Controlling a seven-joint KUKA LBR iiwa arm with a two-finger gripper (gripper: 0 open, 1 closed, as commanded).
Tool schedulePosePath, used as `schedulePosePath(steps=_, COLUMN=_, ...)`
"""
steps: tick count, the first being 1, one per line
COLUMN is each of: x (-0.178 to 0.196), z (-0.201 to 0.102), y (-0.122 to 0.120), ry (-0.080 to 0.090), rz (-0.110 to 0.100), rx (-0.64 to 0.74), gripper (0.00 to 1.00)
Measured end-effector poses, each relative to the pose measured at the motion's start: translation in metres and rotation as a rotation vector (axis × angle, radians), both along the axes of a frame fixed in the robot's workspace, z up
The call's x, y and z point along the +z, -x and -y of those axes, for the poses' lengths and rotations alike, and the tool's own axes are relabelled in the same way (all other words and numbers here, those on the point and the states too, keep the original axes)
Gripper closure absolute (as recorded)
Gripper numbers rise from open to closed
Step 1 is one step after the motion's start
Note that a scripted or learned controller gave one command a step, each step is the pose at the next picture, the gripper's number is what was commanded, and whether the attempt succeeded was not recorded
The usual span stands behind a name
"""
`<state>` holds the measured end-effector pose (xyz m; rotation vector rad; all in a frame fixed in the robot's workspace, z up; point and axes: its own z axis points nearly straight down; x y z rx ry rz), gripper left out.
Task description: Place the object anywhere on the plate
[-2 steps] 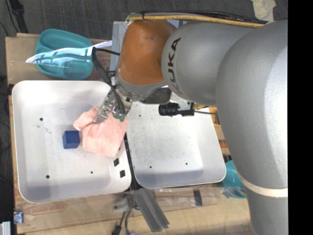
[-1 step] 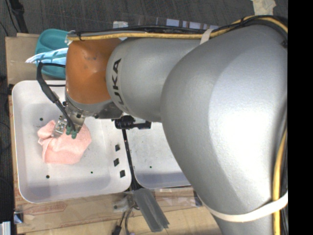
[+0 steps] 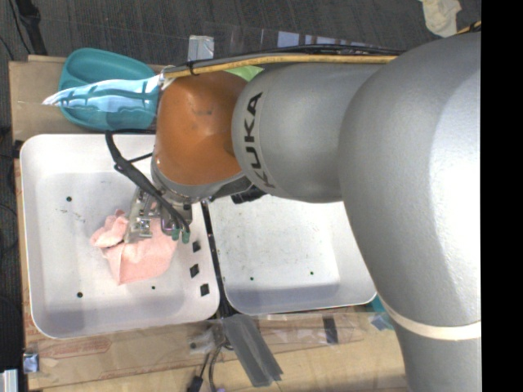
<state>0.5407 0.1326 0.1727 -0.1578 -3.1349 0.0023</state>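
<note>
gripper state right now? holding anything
Gripper: low in the left bin, right at the pink cloth; open, shut or holding cannot be told from this view.

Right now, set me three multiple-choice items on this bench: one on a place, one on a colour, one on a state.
1. Where does the cloth lie?
A. In the left bin
B. In the right bin
C. On the floor

2. What colour is the cloth?
A. Green
B. Pink
C. Black

3. How does the cloth lie?
A. Folded into a neat square
B. Rolled into a tube
C. Crumpled in a loose heap

Key:
1. A, since the cloth rests on the white floor of the left bin, with the gripper right above it.
2. B, since it is pale pink against the white bin.
3. C, since its edges are uneven and bunched, with no tidy fold.
</note>
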Motion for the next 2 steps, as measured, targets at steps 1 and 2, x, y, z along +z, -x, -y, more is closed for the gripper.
schedulePosePath(steps=1, x=0.042, z=0.071, y=0.003, ry=0.000, rz=0.005, rx=-0.036, gripper=1.00)
schedulePosePath(steps=2, x=0.031, z=0.010, y=-0.002, ry=0.000, rz=0.004, rx=-0.263, gripper=1.00)
